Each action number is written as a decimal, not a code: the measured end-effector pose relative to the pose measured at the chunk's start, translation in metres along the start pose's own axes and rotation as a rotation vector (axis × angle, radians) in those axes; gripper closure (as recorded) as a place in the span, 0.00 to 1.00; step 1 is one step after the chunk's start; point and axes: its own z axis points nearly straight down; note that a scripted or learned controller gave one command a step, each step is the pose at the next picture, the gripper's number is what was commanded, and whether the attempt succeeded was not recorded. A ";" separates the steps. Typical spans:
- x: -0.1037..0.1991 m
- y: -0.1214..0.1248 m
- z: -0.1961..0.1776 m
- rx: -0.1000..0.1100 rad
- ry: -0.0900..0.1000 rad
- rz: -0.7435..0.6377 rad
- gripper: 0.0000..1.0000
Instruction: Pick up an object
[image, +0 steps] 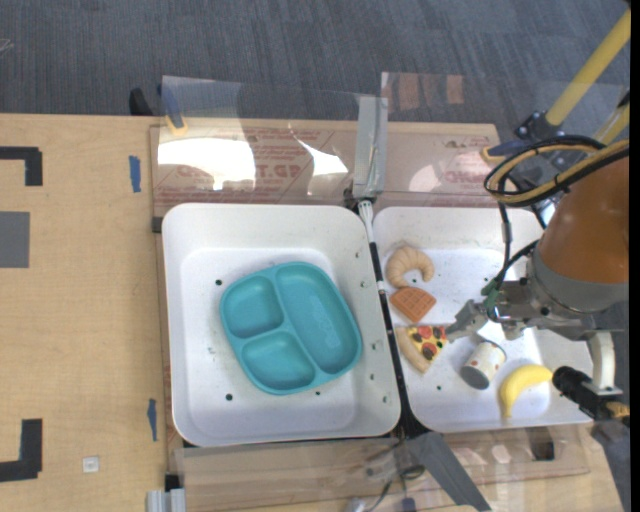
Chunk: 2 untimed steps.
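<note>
Arm comes in from the right, its grey body and orange band covering most of the right bin's (440, 225) far right side. Gripper (478, 318) sits low over the right bin, but whether it is released or clenched cannot be told: the tip is small, dark and blurred against the wrist hardware. Nothing is visibly between its tips.

Right bin contents, all toy food. Croissant (410, 264), tan and curved, near the bin's back left. Just in front of it a waffle (412, 303), orange-brown, square and gridded. In front of that a pizza slice (423, 345), yellow with red and dark toppings, by the left wall. A small white cup (483, 363) lies on its side, open end toward the camera, just below the gripper tip and apart from it. Banana (523, 386), yellow, lies at the front right, partly under the arm's black fitting.

Left bin (190, 250) holds a teal divided plate (290, 326) with three compartments, lying flat and turned at an angle.

Clear plastic panels stand behind both bins, glare hiding detail there.
</note>
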 end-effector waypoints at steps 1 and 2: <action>-0.053 -0.007 0.100 -0.010 -0.004 0.002 0.00; -0.053 -0.005 0.090 -0.015 -0.005 0.002 1.00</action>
